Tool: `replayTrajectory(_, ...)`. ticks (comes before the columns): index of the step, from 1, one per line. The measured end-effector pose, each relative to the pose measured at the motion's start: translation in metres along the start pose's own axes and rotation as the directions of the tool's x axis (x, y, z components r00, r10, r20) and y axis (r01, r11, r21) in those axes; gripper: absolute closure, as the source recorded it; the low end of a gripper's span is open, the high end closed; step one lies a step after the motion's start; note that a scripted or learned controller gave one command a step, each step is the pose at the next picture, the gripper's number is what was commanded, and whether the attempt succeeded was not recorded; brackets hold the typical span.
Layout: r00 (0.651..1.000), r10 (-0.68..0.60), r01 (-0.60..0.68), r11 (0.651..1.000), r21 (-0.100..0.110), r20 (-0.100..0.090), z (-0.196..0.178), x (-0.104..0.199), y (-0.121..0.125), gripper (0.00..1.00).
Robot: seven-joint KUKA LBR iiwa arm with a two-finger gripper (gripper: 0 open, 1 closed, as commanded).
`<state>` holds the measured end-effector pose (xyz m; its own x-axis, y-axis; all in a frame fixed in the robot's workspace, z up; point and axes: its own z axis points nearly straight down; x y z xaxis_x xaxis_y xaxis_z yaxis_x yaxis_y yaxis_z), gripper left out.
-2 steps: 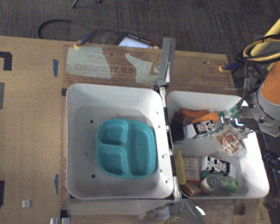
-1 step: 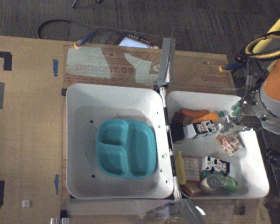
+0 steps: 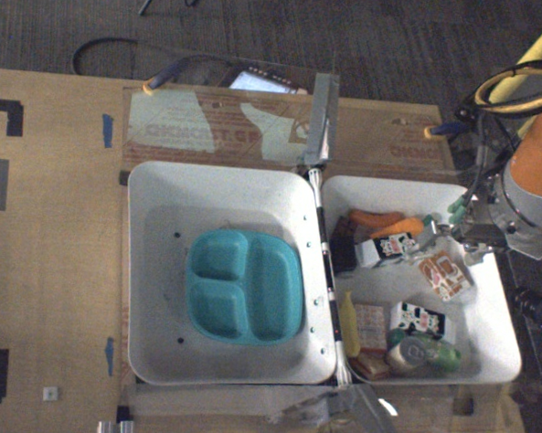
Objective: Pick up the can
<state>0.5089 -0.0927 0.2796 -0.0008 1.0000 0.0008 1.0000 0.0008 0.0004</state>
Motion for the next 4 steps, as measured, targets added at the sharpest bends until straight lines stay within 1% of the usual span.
replayTrajectory(1, 0.995, -0.101, 0.101, 0.995, 0.002, 0.000, 0.091, 0.073, 0.042, 0.00)
replayTrajectory(2, 0.965, -0.263, 0.263, 0.965, -0.004, 0.002, -0.032, 0.060, 0.063, 0.00)
replayTrajectory(3, 0.992, -0.125, 0.125, 0.992, -0.004, 0.002, -0.069, 0.104, 0.113, 0.00)
replayTrajectory(4, 0.997, 0.077, -0.077, 0.997, 0.003, 0.001, -0.076, 0.086, 0.072, 0.00)
